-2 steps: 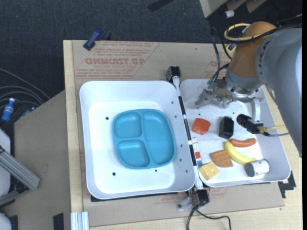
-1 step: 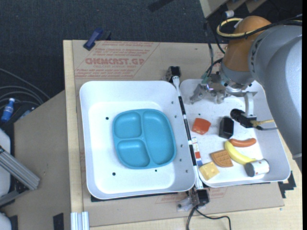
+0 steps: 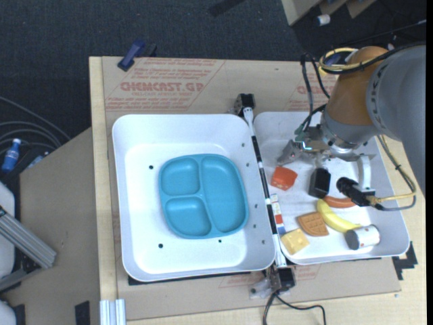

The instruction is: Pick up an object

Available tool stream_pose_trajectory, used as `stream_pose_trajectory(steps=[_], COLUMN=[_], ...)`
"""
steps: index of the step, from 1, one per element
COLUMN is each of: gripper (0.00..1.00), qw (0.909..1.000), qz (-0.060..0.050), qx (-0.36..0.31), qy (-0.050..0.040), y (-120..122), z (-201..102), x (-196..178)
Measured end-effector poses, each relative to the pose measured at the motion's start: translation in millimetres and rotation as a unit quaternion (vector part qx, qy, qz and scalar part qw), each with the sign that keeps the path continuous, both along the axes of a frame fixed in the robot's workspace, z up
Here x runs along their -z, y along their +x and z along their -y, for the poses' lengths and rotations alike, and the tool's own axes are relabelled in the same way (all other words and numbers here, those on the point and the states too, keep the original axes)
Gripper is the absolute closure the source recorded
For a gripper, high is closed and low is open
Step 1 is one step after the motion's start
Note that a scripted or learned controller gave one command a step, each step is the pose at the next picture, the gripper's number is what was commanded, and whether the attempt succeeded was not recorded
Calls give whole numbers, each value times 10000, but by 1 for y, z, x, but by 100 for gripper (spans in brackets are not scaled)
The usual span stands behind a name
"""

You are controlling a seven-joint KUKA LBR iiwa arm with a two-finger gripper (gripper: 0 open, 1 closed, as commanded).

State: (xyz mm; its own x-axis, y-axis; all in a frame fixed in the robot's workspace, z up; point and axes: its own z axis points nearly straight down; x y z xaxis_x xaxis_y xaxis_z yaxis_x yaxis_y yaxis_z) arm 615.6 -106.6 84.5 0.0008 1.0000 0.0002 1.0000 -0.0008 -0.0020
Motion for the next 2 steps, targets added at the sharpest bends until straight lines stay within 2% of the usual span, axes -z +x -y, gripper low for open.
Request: stream_pose_trajectory(steps=[1, 2], gripper=[0, 0], qw=[10000, 10000], qz=[14, -6], qx=[-7, 1], qy=[-1, 4], y=[51, -77], z=[-14, -14], x=[-1, 1])
